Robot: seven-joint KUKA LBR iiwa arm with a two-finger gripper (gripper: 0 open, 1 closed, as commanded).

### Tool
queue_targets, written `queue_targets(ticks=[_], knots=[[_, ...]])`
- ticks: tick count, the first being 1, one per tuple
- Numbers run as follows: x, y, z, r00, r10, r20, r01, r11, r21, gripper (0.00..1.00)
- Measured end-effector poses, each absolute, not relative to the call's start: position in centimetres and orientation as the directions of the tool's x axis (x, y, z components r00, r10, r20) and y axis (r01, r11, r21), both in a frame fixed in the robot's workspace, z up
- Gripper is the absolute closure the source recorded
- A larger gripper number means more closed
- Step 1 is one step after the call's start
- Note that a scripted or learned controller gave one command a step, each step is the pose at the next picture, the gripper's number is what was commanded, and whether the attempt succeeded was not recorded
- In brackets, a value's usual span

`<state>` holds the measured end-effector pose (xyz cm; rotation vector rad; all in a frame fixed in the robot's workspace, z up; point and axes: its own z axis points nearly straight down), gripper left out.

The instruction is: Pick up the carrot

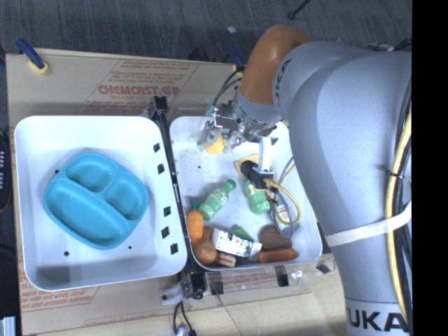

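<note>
Several things lay crowded in the right bin (183, 161) at this moment, and this was the main danger for your task. The carrot (195, 224) lay close against the left wall of that bin, in its lower part, with one end touching a brown rounded item (204, 251) below it. A green bottle (216, 199) was just beside the carrot on its upper right, and a small white box (232, 243) lay near on the lower right.

The gripper (215, 137) was at the upper end of the same bin, well apart from the carrot, and low over a yellow item (217, 145). I could not tell if its jaws were wide or narrow; you saw only blurred metal there, and nothing clearly between them.

From here, I judged three risks for you. If the jaws closed where they stood, they would take the yellow item and not the carrot. If the arm came down on the carrot, one finger could strike the bin wall, because so little room was on that side. Also the green bottle could be pushed or caught together with the carrot. The left bin (28, 208), with its blue tray (94, 200), was not concerned.
</note>
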<state>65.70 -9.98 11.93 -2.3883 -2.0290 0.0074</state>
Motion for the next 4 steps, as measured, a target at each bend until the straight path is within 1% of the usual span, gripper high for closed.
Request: queue_targets(ticks=[1, 2, 3, 4], knots=[[65.7, -13.3, 9.2, -0.139, 0.990, 0.000, 0.990, 0.139, -0.008, 1.00], [65.7, -21.3, 9.4, -0.198, 0.980, -0.002, 0.980, 0.198, -0.004, 1.00], [66.1, -15.2, 21.0, -0.072, 0.997, -0.003, 0.997, 0.072, 0.008, 1.00], [65.6, -9.1, 15.5, 0.053, 0.999, 0.001, 0.999, -0.053, -0.010, 1.00]])
